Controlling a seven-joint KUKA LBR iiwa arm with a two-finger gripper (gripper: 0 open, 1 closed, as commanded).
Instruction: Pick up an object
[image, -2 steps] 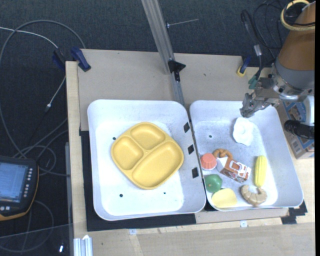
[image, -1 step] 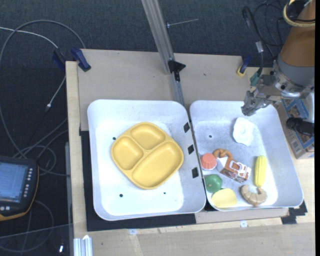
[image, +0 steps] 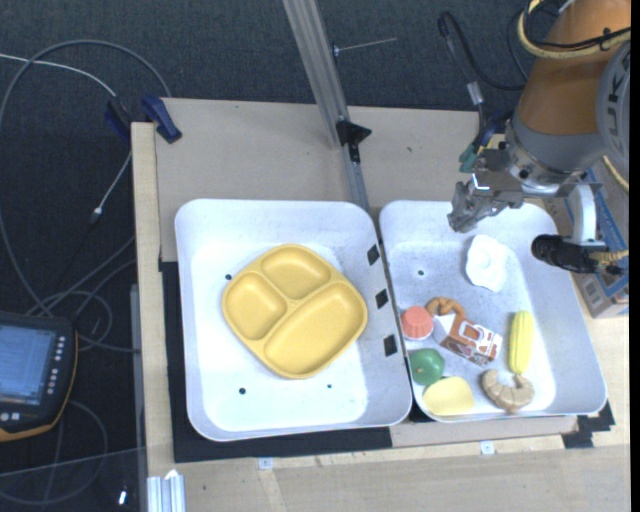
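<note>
— White shallow right bin (image: 560, 330), contents?
— I list: flat white egg-shaped piece (image: 487, 263), yellow corn cob (image: 520, 341), green round vegetable (image: 427, 364). Left bin (image: 200, 300): yellow divided plastic plate (image: 293, 310).
— Jaws?
— My grey gripper (image: 470, 212) hangs over the right bin's far rim, near the white piece; jaws apart or together, I cannot tell.

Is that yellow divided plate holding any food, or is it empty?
Empty. The yellow plate lies flat in the left bin, its three compartments bare; the toy foods, such as the corn, are all in the right bin.
</note>
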